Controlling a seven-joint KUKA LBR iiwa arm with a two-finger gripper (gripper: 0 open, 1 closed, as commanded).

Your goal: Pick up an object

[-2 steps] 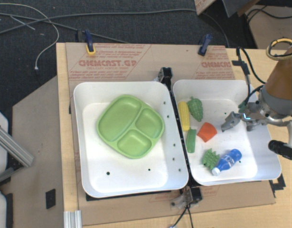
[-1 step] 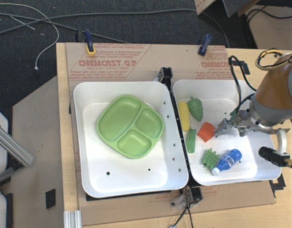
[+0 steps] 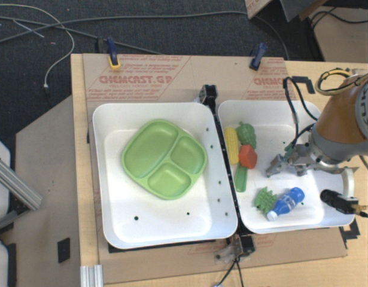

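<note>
Dark carpet and loose cables surround a cardboard-topped desk (image 3: 172, 70) carrying two shallow white bins side by side. Left bin (image 3: 106, 160) holds a single green divided plate (image 3: 164, 158), set at an angle near its middle. Right bin (image 3: 273, 109) holds the small items: a yellow corn cob (image 3: 231, 145) along its left wall, a green leafy vegetable (image 3: 247, 133) just beside it, a red piece (image 3: 248, 156) touching that, a long green piece (image 3: 240, 178) nearer the front, a spiky green toy (image 3: 265, 200), and a blue bottle (image 3: 288, 201) with a white cap lying on its side against the toy.

From the right, the grey arm with its orange band reaches over the right bin, its claw (image 3: 282, 163) hanging above bare bin floor between the red piece and the bottle. Whether the claw is released or clenched cannot be told from this angle; nothing is seen in it.

Closest candidate appears to be the bottle, just near of the claw. It looks light, stiff and smooth, so likely slippery and apt to roll; a grip across the body's middle, away from the tapering cap end, seems safest. The toy food also looks light and firm, but crowds the bin wall, leaving little room on that side.
</note>
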